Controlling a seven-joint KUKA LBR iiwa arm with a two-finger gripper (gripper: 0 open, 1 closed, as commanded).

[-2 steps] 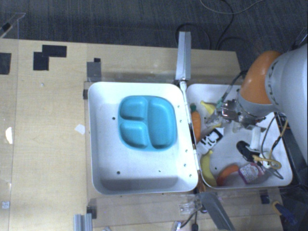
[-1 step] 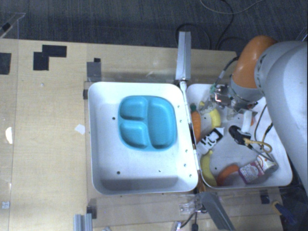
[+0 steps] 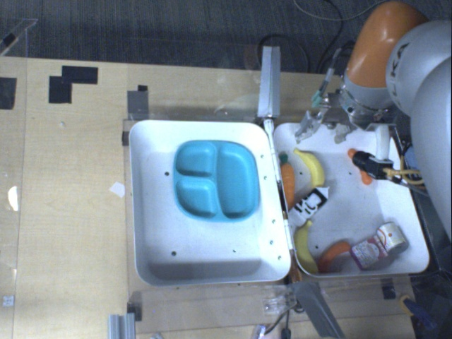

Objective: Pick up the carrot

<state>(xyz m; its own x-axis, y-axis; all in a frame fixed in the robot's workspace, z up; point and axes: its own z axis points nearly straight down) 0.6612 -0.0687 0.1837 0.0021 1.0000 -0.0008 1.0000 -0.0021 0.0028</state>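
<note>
The end effector [image 3: 309, 124] hung above and behind the carrot [image 3: 287, 181], probably lining up a grasp; open or closed could not be told.

On my bench the left bin [image 3: 141, 210] carries a blue divided plate [image 3: 215, 179], flat near its middle. In my right bin [image 3: 402, 217] a banana [image 3: 311, 167] lies toward the far left side, with a black-and-white block [image 3: 309, 203] just below it. A second banana [image 3: 303, 248] curves in the near left corner, touching a red rounded thing [image 3: 335, 253]. A small red-and-white carton [image 3: 378, 244] lies beside that.
</note>
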